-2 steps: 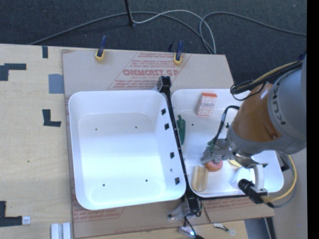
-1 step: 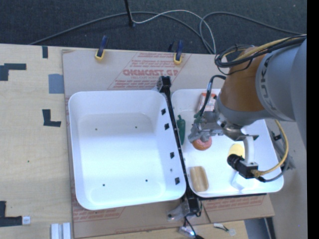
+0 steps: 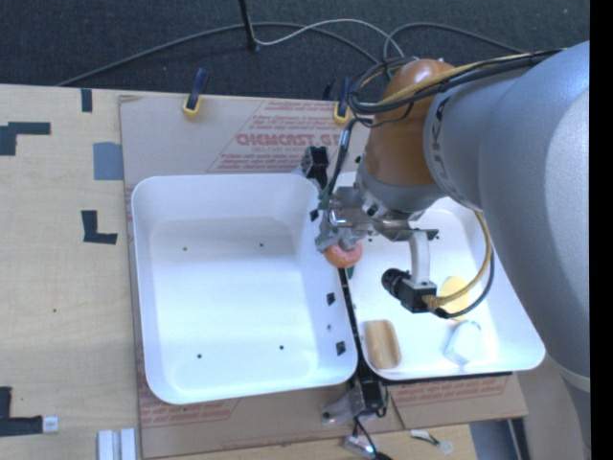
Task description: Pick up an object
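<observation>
Gripper [image 3: 341, 242] over the seam between the two bins, with a small orange-pink object [image 3: 342, 253] right at its tip

I see the arm [image 3: 479, 113] reaching in from the right, its wrist above the inner edge of the right bin [image 3: 517, 338]. The orange-pink object sits just under the fingers and seems pinched between them, but the view there is crowded, so I cannot tell for sure. In the right bin lie a tan block [image 3: 380, 342], a white piece [image 3: 464, 341] and a yellow curved item [image 3: 458, 293]. The left bin [image 3: 153, 257] is next to it
</observation>
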Available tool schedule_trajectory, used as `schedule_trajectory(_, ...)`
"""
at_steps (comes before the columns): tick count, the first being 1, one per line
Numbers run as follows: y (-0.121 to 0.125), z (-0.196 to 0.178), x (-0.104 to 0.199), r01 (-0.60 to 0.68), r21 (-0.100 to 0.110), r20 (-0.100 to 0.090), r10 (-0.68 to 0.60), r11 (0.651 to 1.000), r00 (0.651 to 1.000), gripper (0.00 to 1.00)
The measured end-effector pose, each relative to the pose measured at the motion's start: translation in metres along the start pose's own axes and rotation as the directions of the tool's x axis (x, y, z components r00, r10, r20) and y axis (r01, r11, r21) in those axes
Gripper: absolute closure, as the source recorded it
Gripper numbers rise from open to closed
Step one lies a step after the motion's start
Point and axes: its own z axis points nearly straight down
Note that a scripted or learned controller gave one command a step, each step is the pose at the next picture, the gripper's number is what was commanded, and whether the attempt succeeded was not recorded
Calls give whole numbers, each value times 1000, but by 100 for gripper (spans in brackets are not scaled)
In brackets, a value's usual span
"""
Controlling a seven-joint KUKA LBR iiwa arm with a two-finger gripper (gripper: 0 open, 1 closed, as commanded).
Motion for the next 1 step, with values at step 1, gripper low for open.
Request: schedule_trajectory(1, 60, 0, 62, -1, -1, 0, 1, 1000, 1000, 100)
